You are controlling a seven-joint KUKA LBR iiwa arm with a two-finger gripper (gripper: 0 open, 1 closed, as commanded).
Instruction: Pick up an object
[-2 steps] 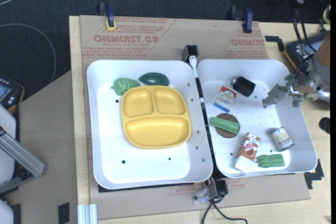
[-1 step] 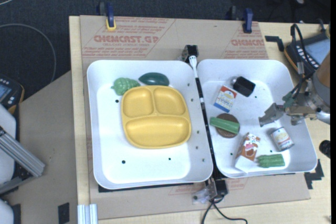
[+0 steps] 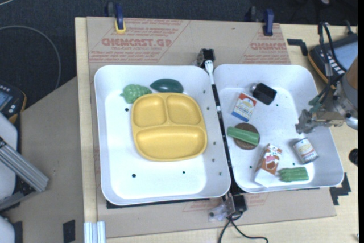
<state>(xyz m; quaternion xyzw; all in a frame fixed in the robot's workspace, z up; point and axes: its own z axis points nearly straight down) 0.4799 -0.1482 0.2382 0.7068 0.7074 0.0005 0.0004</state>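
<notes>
My gripper point(image 3: 305, 122) hangs over the right side of the right bin point(image 3: 284, 74), reaching in from the right edge. A small can point(image 3: 305, 150) lies just in front of it, apart from it. Further left in this bin are a green cucumber-like piece point(image 3: 243, 134) lying on a brown disc point(image 3: 248, 143), a small white carton with blue and red print point(image 3: 244, 106) and a black block point(image 3: 264, 93). Near the front lie a red and white carton point(image 3: 269, 159) and a green lumpy toy point(image 3: 294, 174).
The left bin point(image 3: 114, 168) holds a yellow divided plate point(image 3: 169, 126), a light green lumpy toy point(image 3: 135, 93) and a dark green piece point(image 3: 167, 86) behind it. Blue clamps point(image 3: 119, 15) point(image 3: 268, 22) hold the board at the back. Cables and a device point(image 3: 335, 57) sit at the right.
</notes>
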